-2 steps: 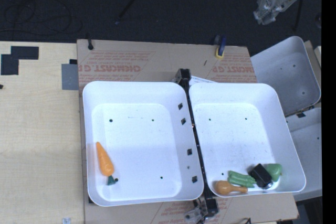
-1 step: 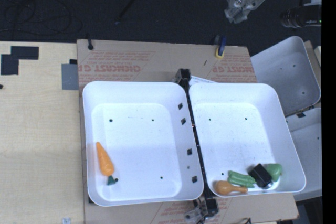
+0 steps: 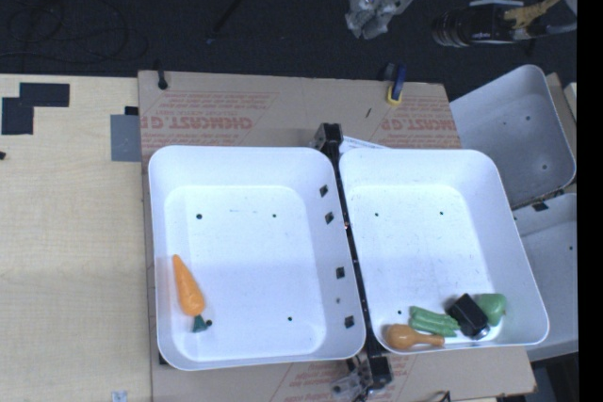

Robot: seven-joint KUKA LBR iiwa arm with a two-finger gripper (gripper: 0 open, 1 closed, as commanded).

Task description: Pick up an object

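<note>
Carrot, seemingly well apart from hand

A single fixed camera hangs well above the counter, looking down at a slant on both white bins, the far edge uppermost

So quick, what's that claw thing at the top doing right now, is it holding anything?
Gripper: raised above the far edge of the bench, away from both bins, nothing between its fingers; open or closed cannot be told.
</note>
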